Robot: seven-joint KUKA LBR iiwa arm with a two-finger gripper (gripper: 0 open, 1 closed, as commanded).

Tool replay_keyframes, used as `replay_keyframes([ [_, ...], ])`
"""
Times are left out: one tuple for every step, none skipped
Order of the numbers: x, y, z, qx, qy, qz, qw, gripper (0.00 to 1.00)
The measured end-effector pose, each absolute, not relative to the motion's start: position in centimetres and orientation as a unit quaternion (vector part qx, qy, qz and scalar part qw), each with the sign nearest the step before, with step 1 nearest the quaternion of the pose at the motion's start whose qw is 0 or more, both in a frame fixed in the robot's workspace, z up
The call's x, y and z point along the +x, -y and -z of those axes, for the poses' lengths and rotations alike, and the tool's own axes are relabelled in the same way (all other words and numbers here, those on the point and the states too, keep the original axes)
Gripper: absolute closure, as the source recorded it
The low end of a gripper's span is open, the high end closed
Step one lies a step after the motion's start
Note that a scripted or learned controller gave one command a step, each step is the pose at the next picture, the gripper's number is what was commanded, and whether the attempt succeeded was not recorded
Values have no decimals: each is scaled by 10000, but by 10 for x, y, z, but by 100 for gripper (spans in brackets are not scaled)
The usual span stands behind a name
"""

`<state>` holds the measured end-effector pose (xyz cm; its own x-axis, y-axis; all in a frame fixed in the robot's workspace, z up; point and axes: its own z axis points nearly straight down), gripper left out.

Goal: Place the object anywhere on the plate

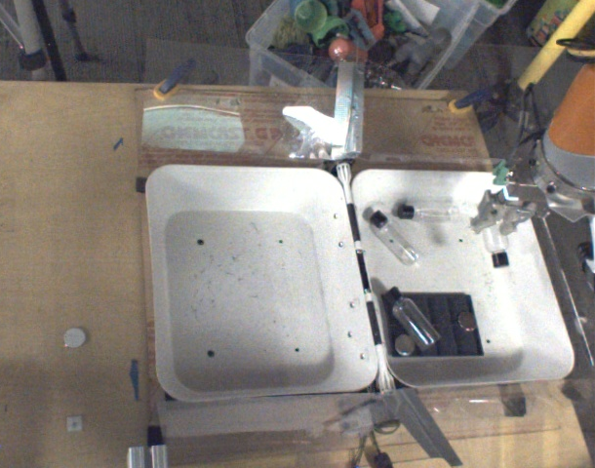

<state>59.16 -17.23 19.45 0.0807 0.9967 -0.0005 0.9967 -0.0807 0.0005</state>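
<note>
Black plate (pixel 436 326) in right bin (pixel 541 291) w/ 1 vial (pixel 415 321); claw (pixel 496 224) above, grip state unclear.

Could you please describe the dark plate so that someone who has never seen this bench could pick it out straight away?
Look at the right bin of the two white bins, on the side where the gripper hangs. The plate lies flat near that bin's front edge. It is the one black, square thing there, with a clear vial lying on it, while two more vials lie on bare white floor further back.
</note>
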Motion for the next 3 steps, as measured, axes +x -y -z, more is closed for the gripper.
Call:
replay_keyframes([
  [592, 128, -87, 8748, -4844, -13, 7, 100],
  [574, 48, -184, 9709, -2394, 10, -3, 100],
  [576, -52, -184, 9900, -1408, -1, -5, 100],
])
